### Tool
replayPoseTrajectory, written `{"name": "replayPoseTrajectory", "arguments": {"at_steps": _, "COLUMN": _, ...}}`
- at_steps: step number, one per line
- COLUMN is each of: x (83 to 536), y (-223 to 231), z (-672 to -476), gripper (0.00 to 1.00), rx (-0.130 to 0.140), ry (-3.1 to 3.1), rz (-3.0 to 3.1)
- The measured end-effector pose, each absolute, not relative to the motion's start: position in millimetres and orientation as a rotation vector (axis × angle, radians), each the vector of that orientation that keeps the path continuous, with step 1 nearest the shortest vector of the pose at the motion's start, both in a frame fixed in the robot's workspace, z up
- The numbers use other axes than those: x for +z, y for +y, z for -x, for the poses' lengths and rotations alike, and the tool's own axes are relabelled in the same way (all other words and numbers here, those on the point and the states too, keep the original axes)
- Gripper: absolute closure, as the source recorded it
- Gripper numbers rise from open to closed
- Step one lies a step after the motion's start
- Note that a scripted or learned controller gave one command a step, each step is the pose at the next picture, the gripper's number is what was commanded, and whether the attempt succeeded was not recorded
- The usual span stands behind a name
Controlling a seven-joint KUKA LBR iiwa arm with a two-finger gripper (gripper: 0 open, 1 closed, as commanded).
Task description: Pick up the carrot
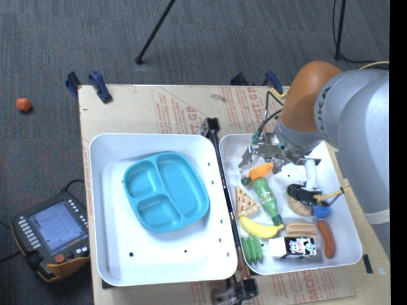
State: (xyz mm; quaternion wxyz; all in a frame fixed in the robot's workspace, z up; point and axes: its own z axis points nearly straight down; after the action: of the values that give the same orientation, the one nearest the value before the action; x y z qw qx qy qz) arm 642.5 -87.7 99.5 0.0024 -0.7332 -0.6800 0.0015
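- The grey arm (356,132) reached in from the right, with its orange band (305,94) above the wrist.
- The claw (262,162) hung over the top left part of the right bin (346,234).
- The carrot (261,170) was small and orange, and it lay right under the claw, near the top of the right bin.
- The claw's metal parts touched or sat just over the carrot, but I could not tell how wide the claw was, or if it had hold of the carrot.
- A green bottle (267,199) lay just below the carrot, tilted, with its top toward the carrot.
- A waffle slice (246,202) lay to the left of the bottle.
- A yellow banana (261,227) lay below the bottle, and a green veggie (252,249) lay under the banana, near the bin's bottom left corner.
- A little box with a cow picture (296,246) sat near the bottom edge, beside a red sausage (327,239).
- A hot dog (301,228) lay just above the box.
- The left bin (114,259) held a blue plate (166,191) with three parts.
- Both bins sat side by side on a cardboard sheet (159,107), and blue clamps (98,86) held its far edge.
- A small red thing (24,105) lay on the floor, far off to the left.
- A hand control with a screen (51,234) lay on the floor beside the left bin.
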Motion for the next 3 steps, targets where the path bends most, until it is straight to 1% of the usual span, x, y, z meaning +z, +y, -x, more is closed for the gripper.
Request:
{"name": "replayPoseTrajectory", "arguments": {"at_steps": 1, "x": 113, "y": -88, "z": -644.5, "gripper": 1.00, "rx": 0.000, "ry": -2.135, "rz": 2.300}}
{"name": "replayPoseTrajectory", "arguments": {"at_steps": 2, "x": 112, "y": -88, "z": -643.6, "gripper": 0.00, "rx": 0.003, "ry": -2.133, "rz": 2.299}}
{"name": "replayPoseTrajectory", "arguments": {"at_steps": 3, "x": 87, "y": -91, "z": -614.7, "gripper": 0.00, "rx": 0.000, "ry": -2.546, "rz": 1.837}}
